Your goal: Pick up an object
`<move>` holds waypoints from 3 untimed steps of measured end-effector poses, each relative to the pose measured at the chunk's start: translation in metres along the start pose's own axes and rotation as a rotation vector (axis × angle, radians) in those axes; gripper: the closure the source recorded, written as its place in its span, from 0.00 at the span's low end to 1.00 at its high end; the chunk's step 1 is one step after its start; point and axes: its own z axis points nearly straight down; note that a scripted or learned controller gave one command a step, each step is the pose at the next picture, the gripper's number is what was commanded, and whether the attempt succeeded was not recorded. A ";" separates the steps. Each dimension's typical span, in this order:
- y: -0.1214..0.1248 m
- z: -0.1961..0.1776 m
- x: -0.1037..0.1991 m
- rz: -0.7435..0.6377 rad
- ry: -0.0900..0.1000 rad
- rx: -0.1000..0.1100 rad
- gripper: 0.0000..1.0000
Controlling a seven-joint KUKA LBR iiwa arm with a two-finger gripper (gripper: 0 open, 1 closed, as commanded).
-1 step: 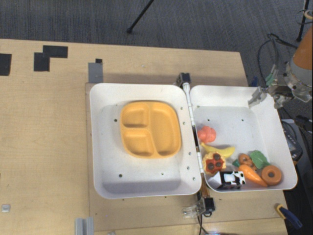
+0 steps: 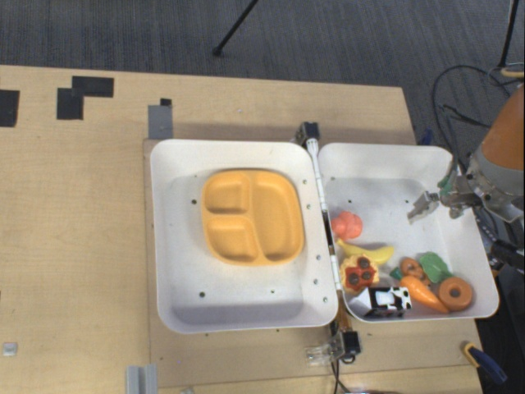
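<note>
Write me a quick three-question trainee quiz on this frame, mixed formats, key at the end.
1. True or false: the yellow divided tray lies in the left bin.
2. Which toy lies nearest the right bin's front right corner? A) pink ball B) banana C) donut
3. Fill in: the gripper is above the ___ bin.

Key:
1. True.
2. C: the donut lies by that corner; the pink ball and banana lie near the divider.
3. Right.
</note>
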 end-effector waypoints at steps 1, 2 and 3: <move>-0.065 0.049 0.034 -0.164 0.000 -0.001 0.00; -0.053 0.065 0.041 -0.758 -0.008 -0.010 0.00; -0.052 0.054 0.043 -0.759 -0.003 -0.010 1.00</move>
